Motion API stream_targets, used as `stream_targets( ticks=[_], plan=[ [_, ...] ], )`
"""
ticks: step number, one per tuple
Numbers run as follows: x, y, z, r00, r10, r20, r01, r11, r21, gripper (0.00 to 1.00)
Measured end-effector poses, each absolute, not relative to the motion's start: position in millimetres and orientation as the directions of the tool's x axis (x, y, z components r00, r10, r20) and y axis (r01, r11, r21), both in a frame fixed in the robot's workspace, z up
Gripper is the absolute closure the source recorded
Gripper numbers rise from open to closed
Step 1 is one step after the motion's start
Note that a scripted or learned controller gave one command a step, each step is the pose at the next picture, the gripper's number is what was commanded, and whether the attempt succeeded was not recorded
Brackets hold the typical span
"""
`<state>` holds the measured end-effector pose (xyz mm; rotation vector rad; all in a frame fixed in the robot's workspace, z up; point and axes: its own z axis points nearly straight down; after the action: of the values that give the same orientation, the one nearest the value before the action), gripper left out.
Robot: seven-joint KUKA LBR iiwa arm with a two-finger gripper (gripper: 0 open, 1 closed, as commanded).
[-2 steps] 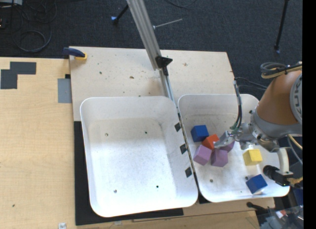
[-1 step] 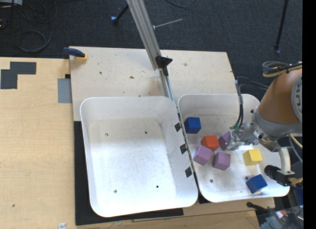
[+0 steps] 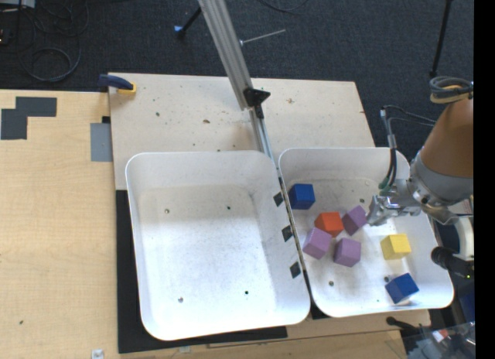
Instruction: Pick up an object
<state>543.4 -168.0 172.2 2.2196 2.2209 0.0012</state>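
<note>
Your pale wooden table [image 3: 186, 114] stands on dark carpet, carrying two shallow white plastic bins. The left bin [image 3: 139, 195] sits beside the right bin [image 3: 340, 156], which holds blue, orange, purple and yellow cubes; the nearest small purple cube [image 3: 355, 219] lies mid-bin, just beside the jaws [image 3: 377, 212], whose spread you cannot tell.

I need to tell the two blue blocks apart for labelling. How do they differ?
The upper blue block sits near the right bin's far left corner; the lower blue block lies near its front right corner. The upper one sits square to the view; the lower one is turned at an angle. Both are blue cubes of similar size.
</note>
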Motion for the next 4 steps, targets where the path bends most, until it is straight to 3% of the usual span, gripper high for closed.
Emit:
stream_targets(
  ticks=[1,4],
  plan=[
    [544.3,-169.0,220.8,-0.001,1.0,-0.001,1.0,0.001,0.003,1.0],
    [554.0,-5.4,234.3,-0.005,1.0,0.002,1.0,0.005,-0.001,1.0]
  ],
)
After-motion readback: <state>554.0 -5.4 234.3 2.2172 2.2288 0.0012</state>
